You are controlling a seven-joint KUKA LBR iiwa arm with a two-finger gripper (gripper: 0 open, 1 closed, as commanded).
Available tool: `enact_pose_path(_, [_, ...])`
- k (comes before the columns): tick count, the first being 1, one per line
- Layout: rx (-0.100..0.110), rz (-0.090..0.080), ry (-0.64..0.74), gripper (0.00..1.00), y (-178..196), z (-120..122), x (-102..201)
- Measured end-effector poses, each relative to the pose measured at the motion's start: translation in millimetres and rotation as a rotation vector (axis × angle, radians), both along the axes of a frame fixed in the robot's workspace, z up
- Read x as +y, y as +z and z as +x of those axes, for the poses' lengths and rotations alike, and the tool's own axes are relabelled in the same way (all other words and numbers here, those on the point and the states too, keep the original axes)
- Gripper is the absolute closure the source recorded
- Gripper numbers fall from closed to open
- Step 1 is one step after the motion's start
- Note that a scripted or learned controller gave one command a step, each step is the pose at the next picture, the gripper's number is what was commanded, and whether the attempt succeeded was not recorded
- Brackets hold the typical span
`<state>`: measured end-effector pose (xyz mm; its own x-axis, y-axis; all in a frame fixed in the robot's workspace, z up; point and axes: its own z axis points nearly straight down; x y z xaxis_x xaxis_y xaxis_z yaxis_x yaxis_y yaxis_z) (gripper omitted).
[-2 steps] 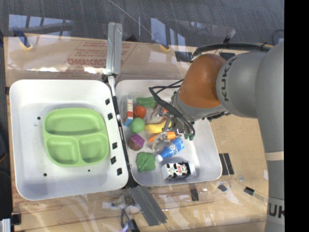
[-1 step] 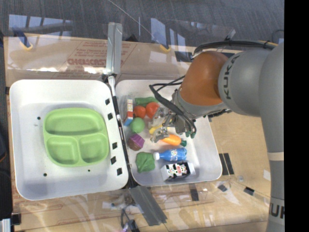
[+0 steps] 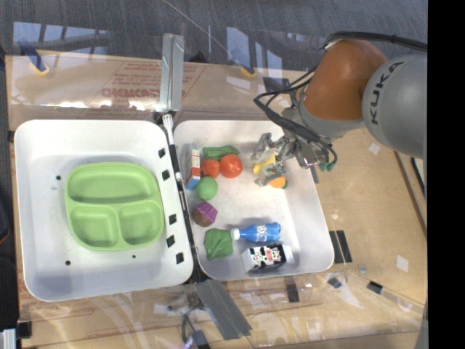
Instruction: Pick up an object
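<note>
**End effector low over the orange piece in the right bin**

Grasping is the step in hand, by the look of it. The end effector (image 3: 270, 164) sits low in the right bin (image 3: 309, 217), near that bin's far right corner, with the grey arm (image 3: 378, 100) reaching in from the surface's right edge. Its metal fingers point toward the bin's middle, and just beneath them lies a small orange piece (image 3: 277, 182), with a bit of yellow showing against the fingers. How wide the fingers stand I cannot tell; the metalwork and cables blur together there, and nothing is plainly clamped between them.

Other candidates lie well apart from the end effector. Two red-orange tomatoes (image 3: 221, 166) rest near the bin's far left corner beside a green leafy piece (image 3: 220, 152); a green ball (image 3: 208, 188) and a purple block (image 3: 206, 213) sit along the left wall; a blue bottle (image 3: 259, 233) and a black-and-white carton (image 3: 267, 255) lie at the near edge, with a green lump (image 3: 219, 243) beside them. The left bin (image 3: 36, 195) carries a green divided tray (image 3: 114, 205).

Next, the fingers need to close squarely on the orange piece and then lift straight up. The piece is small and low, so a slip seems likely if they close off-centre.
</note>
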<state>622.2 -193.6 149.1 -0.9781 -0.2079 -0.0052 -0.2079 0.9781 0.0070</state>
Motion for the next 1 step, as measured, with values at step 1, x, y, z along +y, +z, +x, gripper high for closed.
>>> enact_pose_path(1, [-0.011,-0.011,-0.042,1.0,116.9,-22.2,42.2])
